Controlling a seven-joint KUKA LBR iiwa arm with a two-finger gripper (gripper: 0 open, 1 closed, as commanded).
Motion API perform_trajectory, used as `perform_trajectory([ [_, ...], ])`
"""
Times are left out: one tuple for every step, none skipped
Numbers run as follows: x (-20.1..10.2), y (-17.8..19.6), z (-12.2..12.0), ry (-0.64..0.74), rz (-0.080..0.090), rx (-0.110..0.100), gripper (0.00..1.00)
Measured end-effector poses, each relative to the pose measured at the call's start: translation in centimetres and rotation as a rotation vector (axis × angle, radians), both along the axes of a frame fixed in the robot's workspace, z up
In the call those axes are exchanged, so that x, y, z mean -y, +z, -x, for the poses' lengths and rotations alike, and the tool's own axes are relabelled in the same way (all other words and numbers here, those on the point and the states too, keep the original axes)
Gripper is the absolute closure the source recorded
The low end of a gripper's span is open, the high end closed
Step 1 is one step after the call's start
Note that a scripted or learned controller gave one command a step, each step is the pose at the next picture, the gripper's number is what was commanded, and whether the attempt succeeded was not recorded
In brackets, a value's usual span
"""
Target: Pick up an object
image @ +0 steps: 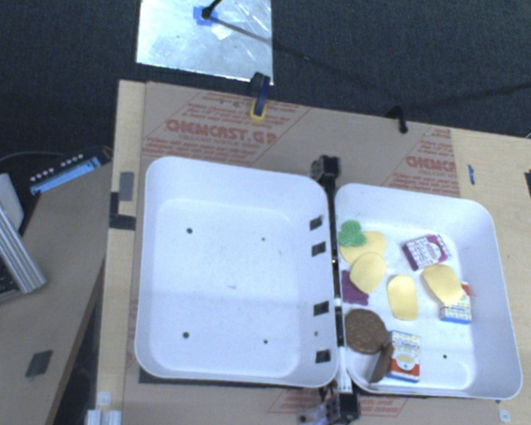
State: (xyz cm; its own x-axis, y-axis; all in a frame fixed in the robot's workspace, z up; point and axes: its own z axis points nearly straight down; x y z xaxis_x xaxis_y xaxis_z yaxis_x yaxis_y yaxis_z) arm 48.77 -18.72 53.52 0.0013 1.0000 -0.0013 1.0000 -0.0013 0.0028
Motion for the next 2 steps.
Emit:
perform_trajectory([
  [-16.31,0.0,0.06,0.023,-0.004,0.001,1.0],
  [-15.63,0.0,0.1,0.005,-0.001,0.0,1.0],
])
